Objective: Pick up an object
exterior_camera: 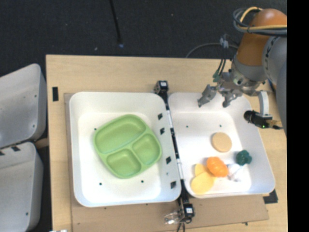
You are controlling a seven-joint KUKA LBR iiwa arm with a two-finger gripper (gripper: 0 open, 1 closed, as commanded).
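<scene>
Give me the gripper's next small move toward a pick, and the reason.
Probably swing toward the near side of the right bin and stop over the tan disc. The gripper hangs open at the bin's far edge, holding nothing, and the disc lies alone, apart from the orange piece cluster.

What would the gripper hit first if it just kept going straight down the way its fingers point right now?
Most likely bare floor at the far end of the right bin. The gripper hangs open above that end, fingers pointing down. The tan disc and the orange piece lie nearer the camera, off that line, though depth is hard to judge.
</scene>
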